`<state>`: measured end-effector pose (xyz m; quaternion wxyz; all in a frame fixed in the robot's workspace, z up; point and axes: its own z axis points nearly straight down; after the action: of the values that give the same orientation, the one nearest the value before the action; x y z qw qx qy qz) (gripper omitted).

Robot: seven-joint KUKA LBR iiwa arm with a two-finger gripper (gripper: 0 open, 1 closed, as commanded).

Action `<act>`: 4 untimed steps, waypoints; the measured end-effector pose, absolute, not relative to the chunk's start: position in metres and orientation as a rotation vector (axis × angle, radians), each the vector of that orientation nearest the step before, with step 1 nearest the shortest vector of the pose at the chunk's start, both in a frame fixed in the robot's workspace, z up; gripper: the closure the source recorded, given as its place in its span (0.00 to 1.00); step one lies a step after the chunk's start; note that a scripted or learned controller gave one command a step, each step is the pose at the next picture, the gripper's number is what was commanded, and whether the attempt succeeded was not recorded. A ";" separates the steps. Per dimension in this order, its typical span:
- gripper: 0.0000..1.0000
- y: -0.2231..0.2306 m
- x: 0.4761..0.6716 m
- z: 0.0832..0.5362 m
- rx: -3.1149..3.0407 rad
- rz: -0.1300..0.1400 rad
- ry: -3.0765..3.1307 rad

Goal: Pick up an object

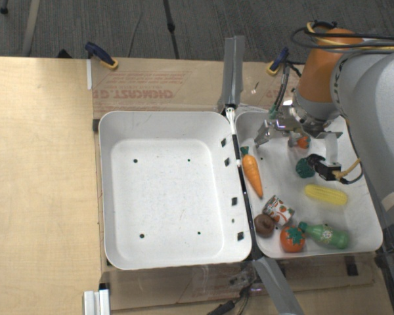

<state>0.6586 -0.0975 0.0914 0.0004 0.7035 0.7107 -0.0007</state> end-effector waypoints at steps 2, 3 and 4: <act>0.00 -0.100 0.625 0.091 2.134 -0.002 2.305; 0.00 -0.184 0.547 0.092 1.733 -0.002 2.621; 0.00 -0.100 0.484 0.091 2.288 -0.004 2.158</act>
<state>0.4842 -0.1001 0.0906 -0.0016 0.7275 0.6861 -0.0012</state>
